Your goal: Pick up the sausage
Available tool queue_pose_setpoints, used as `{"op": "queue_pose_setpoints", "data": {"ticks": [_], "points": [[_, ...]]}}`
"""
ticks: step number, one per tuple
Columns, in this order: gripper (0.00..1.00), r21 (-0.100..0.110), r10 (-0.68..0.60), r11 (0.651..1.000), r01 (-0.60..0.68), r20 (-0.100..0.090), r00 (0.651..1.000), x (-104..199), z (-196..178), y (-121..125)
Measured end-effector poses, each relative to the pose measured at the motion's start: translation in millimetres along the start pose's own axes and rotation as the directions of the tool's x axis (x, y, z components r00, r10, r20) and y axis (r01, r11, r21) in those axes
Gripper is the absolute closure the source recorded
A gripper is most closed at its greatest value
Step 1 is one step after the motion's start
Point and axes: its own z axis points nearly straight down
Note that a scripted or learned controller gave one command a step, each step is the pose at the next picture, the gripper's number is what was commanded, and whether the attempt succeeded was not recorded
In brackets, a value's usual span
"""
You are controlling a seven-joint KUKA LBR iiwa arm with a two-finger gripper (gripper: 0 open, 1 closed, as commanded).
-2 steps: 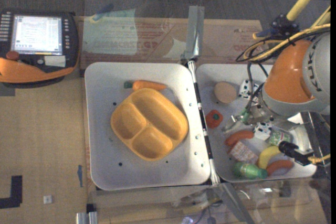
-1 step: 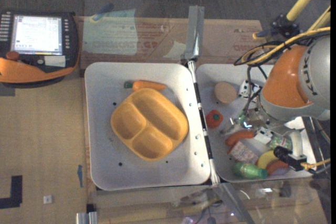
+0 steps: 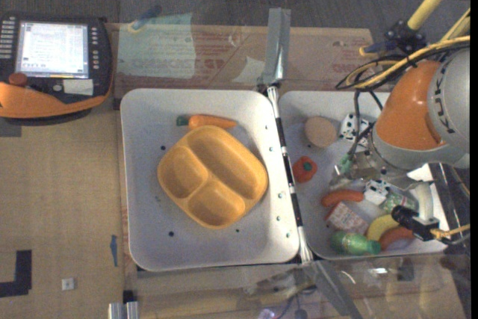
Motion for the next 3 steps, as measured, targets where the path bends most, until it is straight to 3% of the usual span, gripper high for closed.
{"op": "queue_pose_setpoints", "data": {"ticks": [1,2,3], "points": [[0.00,0.000,0.000,1.000,0.000,0.000,1.000,0.0,0.0,-0.1],[0.00,-0.006,0.132,0.991,-0.132,0.003,0.991,11.5,7.5,-20.6],[1.00,-0.005,0.133,0.991,-0.133,0.002,0.991,11.2,0.1,-19.9]]}}
